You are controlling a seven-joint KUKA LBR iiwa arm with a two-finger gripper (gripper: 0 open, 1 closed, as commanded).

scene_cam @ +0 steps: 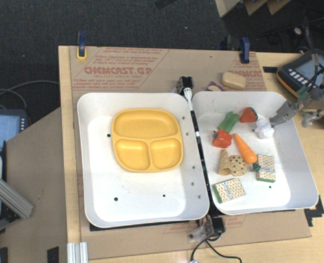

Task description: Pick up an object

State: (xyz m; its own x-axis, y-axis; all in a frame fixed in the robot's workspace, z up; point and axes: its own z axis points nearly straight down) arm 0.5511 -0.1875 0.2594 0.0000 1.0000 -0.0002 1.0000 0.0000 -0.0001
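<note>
From the overhead camera, the gripper (282, 114) reaches in from the right, low over the far right part of the right bin (301, 199); I can't make out whether the pincer is apart or together. Just left of its tip lies a small white object (265, 130), and it looks to be touching or nearly touching it, though nothing is plainly seated in the pincer. A red piece (249, 114) sits just beyond that, with a green piece (227, 120) and a red pepper-like toy (222, 139) further left. The carrot (244, 148) lies slantwise in the middle, and the cookie (237, 165) and two patterned blocks (229, 190) lie nearer. The left bin (90, 163) carries a yellow divided plate (147, 139). To my eye the white object is the likely target, and it sits close to the red piece. A good grasp would come straight down, centred on it, closing only once both sides are spanned, then lifting slowly so the neighbour isn't dragged along.
</note>
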